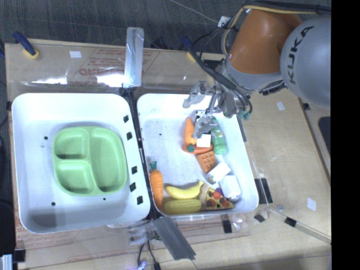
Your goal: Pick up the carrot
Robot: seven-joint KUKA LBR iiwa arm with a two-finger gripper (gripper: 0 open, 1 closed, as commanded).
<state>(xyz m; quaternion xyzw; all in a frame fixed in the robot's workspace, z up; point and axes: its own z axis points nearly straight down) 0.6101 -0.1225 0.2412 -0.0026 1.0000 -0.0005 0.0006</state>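
A tray [90, 161] is set in the left bin [22, 151]; the carrot [156, 188], banana [184, 192] and corn [181, 206] are grouped in the right bin's [163, 117] near corner.

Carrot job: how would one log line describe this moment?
gripper above right bin | carrot by left wall, not held | banana beside it

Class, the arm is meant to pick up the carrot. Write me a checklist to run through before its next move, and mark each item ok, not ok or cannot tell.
1. Carrot in view: ok, it lies by the right bin's left wall.
2. Carrot free on top: ok, nothing lies on it; the banana sits beside its lower end.
3. Tool over the carrot: not ok, it hangs near the bin's upper right, above a second orange piece.
4. Tool open: cannot tell.
5. Tool carrying nothing: cannot tell.
6. Green tray out of the way: ok, it sits in the left bin.
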